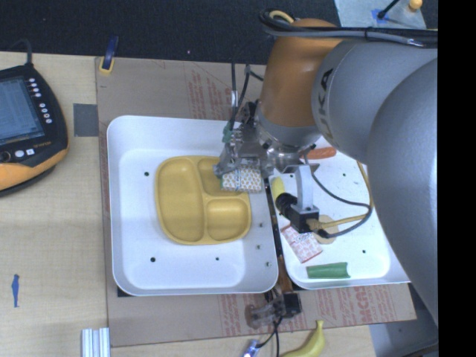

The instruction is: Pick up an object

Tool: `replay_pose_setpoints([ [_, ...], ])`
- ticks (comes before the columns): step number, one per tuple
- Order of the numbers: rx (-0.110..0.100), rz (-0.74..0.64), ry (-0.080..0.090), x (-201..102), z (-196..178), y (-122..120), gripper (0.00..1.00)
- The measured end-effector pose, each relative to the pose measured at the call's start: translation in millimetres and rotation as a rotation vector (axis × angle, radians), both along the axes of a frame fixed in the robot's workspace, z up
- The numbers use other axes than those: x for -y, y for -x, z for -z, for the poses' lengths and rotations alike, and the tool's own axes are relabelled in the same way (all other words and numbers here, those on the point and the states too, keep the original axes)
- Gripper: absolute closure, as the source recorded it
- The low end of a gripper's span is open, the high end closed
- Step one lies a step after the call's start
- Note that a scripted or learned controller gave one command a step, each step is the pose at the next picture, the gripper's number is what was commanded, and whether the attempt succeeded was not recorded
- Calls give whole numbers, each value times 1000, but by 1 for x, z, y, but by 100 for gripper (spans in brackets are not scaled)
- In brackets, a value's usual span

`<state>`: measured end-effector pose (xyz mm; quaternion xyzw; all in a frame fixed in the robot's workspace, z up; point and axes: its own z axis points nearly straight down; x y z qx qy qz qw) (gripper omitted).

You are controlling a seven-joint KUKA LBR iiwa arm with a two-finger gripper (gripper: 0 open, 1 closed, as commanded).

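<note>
your gripper (239, 171) hangs over the left bin (130, 199), above the yellow divided plate (201, 199). a small checked packet (245, 179) sits right under it, but you can't tell if it's pinched, so the pick looks unfinished

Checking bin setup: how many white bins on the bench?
2. The left bin holds a yellow divided tray; the right bin, partly covered by the arm, holds a green block.
</note>
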<state>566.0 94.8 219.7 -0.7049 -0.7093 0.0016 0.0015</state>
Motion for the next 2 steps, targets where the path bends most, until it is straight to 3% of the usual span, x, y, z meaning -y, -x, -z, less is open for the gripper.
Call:
replay_pose_setpoints([
  [1, 0, 4, 0, 95, 12, 5, 100],
  [2, 1, 3, 0, 95, -20, -9, 100],
])
